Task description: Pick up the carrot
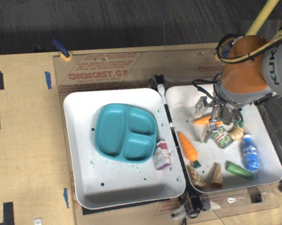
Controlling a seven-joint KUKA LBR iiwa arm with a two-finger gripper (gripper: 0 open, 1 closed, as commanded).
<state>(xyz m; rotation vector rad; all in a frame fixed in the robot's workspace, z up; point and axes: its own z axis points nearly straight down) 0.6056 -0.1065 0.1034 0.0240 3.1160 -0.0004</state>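
The carrot (188, 147) is orange with a small green tip. It lies slantwise on the floor of the right bin (266, 124), close to that bin's left wall. My gripper (212, 118) hangs over the middle of the right bin, up and to the right of the carrot and apart from it. A smaller orange piece (201, 121) shows right at the gripper's left side. I cannot tell whether the gripper touches it.
Around the gripper lie a green-and-white packet (223, 139), a tan object (237, 134), a blue bottle (250, 154), a green vegetable (239, 170) and a cone (216, 173). The left bin (81, 153) holds a teal divided plate (125, 132) and a small bottle (161, 155).
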